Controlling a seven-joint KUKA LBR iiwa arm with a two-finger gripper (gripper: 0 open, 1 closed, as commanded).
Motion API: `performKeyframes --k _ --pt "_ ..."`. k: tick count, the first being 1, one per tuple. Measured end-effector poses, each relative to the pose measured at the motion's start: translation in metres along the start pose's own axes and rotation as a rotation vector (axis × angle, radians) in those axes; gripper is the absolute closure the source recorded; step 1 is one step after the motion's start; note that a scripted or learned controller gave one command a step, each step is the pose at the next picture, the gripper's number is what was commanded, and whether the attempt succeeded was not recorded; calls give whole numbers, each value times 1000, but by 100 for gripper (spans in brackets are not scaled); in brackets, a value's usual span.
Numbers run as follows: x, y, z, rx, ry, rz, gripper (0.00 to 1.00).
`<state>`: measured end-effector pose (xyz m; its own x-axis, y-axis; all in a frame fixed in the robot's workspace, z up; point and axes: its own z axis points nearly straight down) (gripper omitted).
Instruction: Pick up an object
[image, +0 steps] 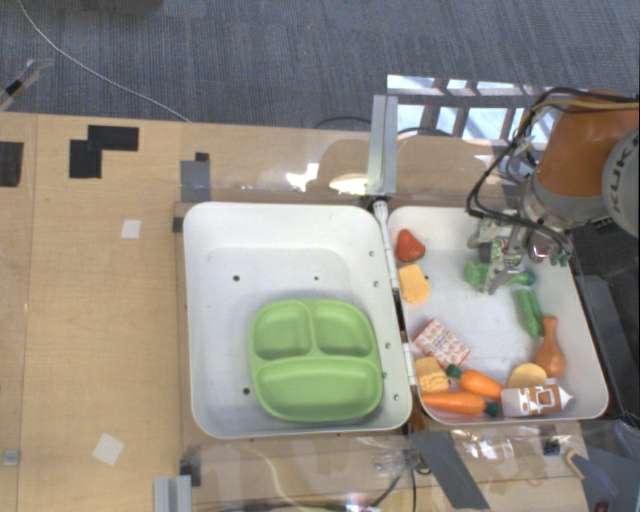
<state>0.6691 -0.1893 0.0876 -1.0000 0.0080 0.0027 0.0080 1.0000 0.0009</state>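
The hand (505, 262) hangs low over the back of the right shallow white bin (590, 345), under the grey wrist with its orange band (580, 150); whether it is open or closed cannot be told. A small green leafy toy vegetable (482, 271) lies right at the hand, partly covered by it, so its long axis cannot be made out, nor whether it is gripped.

Just in front of the hand, toward the right wall, a dark green cucumber-shaped toy (529, 310) lies with its long axis running front to back, slightly slanted. Beyond it a brown drumstick-shaped toy (549, 350) points the same way. To the left of the hand, near the dividing wall, sit a red pepper-like toy (409, 245) and a yellow wedge (413, 284). Along the front of the bin lie a red-and-white patterned packet (441, 343), two orange carrots (478, 383) (453, 404) and a white carton with an orange label (536, 399).

The left white bin (230, 240) on the wooden desk (90, 330) holds a light green divided plastic plate (316, 358).
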Motion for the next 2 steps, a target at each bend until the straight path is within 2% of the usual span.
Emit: performKeyframes --k 1,2 --pt "61 2 -1 3 -14 -90 0" --pt "87 47 -2 2 -17 -126 0"
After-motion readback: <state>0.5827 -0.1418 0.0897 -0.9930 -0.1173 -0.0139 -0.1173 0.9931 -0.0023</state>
